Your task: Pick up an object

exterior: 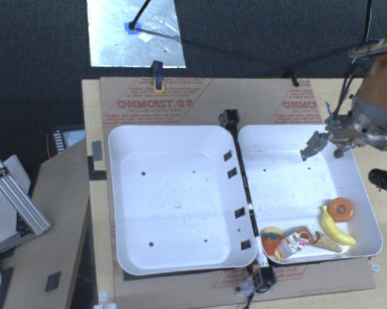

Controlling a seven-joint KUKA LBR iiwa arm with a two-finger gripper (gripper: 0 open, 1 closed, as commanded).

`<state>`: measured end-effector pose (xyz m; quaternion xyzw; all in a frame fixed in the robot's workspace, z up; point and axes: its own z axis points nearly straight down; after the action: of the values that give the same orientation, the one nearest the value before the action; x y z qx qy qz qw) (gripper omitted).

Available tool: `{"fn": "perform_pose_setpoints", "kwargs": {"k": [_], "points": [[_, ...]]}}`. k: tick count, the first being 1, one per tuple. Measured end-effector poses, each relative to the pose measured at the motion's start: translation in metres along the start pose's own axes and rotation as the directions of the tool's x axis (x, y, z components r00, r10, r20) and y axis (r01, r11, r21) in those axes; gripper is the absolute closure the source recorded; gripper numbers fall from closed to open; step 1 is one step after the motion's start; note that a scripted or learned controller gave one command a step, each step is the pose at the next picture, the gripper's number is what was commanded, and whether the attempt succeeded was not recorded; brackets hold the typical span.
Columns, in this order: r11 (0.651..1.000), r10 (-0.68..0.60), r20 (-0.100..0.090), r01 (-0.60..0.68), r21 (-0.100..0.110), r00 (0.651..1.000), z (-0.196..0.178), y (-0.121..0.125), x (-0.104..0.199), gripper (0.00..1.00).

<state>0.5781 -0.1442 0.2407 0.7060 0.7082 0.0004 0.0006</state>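
Small toy food items (308, 234) lie clustered in the near right corner of the right-hand shallow white bin (276, 147).
The cluster holds a yellow plastic banana (335, 227), an orange ring-shaped doughnut (340, 209) touching its upper end, a red-and-white packet (294, 242), a tan cone-shaped piece (326, 243) and an orange-red rounded fruit (271, 240). The two-finger gripper (324, 145) hangs over the far right part of that bin, well apart from the cluster, its fingers spread and nothing between them. The left-hand shallow white bin (176, 196) sits beside it.
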Motion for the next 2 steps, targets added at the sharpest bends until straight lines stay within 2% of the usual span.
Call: {"fn": "perform_pose_setpoints", "kwargs": {"k": [1,2], "points": [[1.000,-0.004,0.003,0.004,-0.013,1.000,-0.115,-0.024,0.009,0.00],[1.000,-0.007,0.000,0.007,-0.018,1.000,-0.237,-0.069,0.069,0.00]]}}
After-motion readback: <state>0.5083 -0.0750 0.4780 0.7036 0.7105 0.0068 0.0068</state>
